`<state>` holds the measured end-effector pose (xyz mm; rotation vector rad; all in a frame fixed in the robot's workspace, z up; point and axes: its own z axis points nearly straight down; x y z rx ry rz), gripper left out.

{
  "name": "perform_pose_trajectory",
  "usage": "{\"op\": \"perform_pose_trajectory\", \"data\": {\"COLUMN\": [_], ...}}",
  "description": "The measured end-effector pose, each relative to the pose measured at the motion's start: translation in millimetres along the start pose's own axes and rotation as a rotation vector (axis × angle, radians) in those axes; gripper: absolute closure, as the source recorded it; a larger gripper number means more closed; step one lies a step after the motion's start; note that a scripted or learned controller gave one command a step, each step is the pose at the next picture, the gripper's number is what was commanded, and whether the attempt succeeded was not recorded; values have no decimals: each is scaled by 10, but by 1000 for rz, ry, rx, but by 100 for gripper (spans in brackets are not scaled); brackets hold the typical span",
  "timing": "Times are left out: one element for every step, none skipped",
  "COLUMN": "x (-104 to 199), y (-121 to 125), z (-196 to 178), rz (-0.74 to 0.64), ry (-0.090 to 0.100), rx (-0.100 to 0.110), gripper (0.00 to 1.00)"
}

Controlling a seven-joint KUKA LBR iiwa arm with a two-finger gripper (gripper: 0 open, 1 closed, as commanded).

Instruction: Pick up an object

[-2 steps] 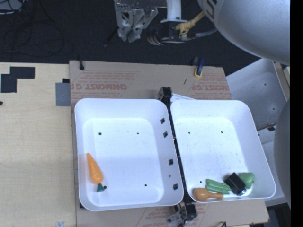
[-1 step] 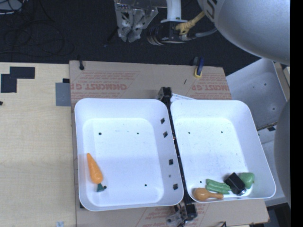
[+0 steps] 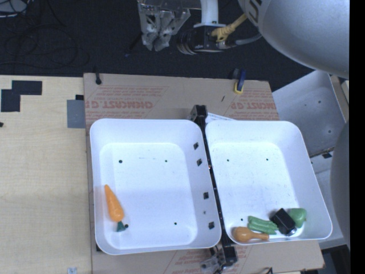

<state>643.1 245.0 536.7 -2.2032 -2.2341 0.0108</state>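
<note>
Camera view: looked down at a slant on the bench point(image 3: 40, 170) and both bins.
Tool point(image 3: 162, 30): hung at the far edge of the scene, above the dark area beyond the bench, well apart from both bins; nothing showed between its fingers; whether they stood open or closed could not be told.
Arm point(image 3: 302, 21): grey, entered from the upper right and crossed the far right corner of the scene.
Left bin point(image 3: 97, 153): white and shallow, sat on a cardboard sheet point(image 3: 171, 99); touched the right bin along a central seam.
Carrot point(image 3: 113, 204): orange toy with a small green top, lay on the left bin's floor close to its left wall, toward the near end, green top pointing near.
Right bin point(image 3: 302, 147): white and shallow, held a cluster of objects in its near right corner.
Green pod point(image 3: 262, 225): lay in that cluster, just beside the black block.
Black block point(image 3: 283, 221): rested between the green pod and the green lump, tilted.
Green lump point(image 3: 297, 214): lay at the right end of the cluster, touching the black block.
Orange pear-shaped object point(image 3: 248, 234): lay against the near wall, just near of the green pod.
Blue-and-yellow clip point(image 3: 240, 81): stood at the far edge of the cardboard sheet.
</note>
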Motion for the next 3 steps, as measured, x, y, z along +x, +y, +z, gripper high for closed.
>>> {"op": "perform_pose_trajectory", "data": {"x": [-292, -2, -666], "y": [0, 17, 1], "z": [1746, 1013, 65], "rz": [16, 11, 19], "ry": [-6, 3, 2], "rx": [13, -10, -15], "gripper": [100, 100, 100]}}
